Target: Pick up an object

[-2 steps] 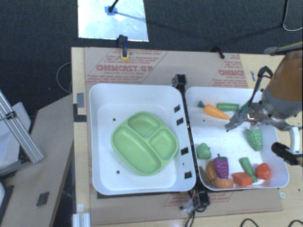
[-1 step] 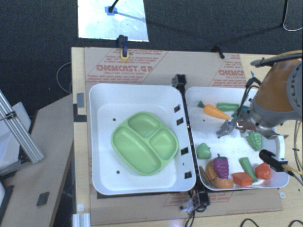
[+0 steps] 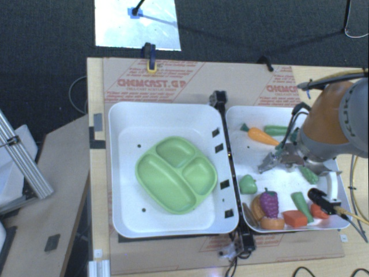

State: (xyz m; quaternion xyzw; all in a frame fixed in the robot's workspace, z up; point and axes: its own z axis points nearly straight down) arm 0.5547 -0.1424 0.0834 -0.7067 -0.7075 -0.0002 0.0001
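Right bin (image 3: 288,113) holds toy food: one carrot (image 3: 262,136) near its far-left corner, long axis left-right, leaf end pointing left; one purple grape bunch (image 3: 268,203), one green pepper (image 3: 248,184). Gripper (image 3: 268,164) beside carrot, fingers spread, gripping nothing. Left bin (image 3: 167,111): one green divided plate (image 3: 176,175)

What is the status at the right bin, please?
Gripper low in right bin, nothing seen between fingers. Carrot just behind it, green pepper in front. Nothing lifted yet.

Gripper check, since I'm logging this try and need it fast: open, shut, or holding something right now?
Gripper: open, holding nothing; its fingers are spread low over the right bin, below the carrot.
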